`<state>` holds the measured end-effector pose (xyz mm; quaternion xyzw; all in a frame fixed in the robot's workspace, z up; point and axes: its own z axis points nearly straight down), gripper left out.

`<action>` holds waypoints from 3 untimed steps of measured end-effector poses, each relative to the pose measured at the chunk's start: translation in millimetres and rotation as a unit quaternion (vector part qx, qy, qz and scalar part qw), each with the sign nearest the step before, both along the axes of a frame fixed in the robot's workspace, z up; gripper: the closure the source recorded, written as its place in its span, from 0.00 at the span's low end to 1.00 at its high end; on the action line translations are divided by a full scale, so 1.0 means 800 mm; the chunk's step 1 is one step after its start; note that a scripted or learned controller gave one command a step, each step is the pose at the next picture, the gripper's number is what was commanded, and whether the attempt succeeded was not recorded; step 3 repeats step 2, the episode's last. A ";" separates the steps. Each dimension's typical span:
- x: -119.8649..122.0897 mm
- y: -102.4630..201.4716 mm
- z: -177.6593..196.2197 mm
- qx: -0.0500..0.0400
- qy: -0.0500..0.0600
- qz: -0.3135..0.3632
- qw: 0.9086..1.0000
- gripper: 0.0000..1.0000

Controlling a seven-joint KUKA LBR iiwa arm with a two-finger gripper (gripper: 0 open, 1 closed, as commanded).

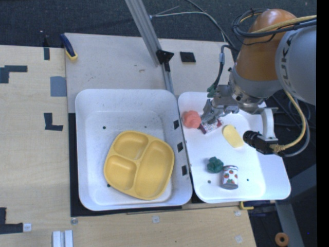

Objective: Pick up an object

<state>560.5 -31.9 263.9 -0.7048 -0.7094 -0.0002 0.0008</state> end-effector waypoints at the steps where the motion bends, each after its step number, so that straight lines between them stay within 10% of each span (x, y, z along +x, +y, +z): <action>1: 0.027 0.058 0.000 0.000 0.000 0.000 1.000 1.00; 3: 0.047 0.119 -0.027 -0.001 0.001 0.000 1.000 1.00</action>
